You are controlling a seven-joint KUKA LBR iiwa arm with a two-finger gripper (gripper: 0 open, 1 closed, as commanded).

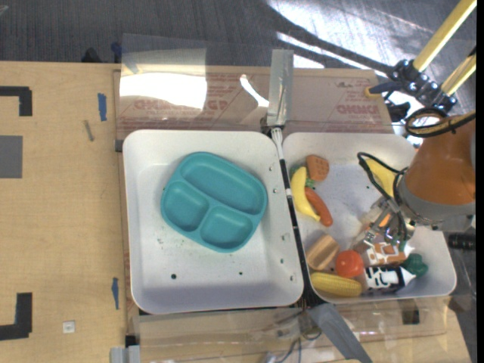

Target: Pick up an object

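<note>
The grey arm with its orange band (446, 169) reaches in from the right of the frame, and its two-finger gripper (384, 233) hangs low over the right-hand shallow white bin (344, 195), right above the toy clutter at the lower right. The nearest pick looks to be the round red tomato-like toy (349, 263), sitting just down and left of the tip, with a small black-and-white toy (386, 277) directly below. Whether the gripper is parted or closed, I cannot tell, and nothing visibly sits in it; the teal divided plastic plate (215, 200) lies well apart in the left bin.
</note>
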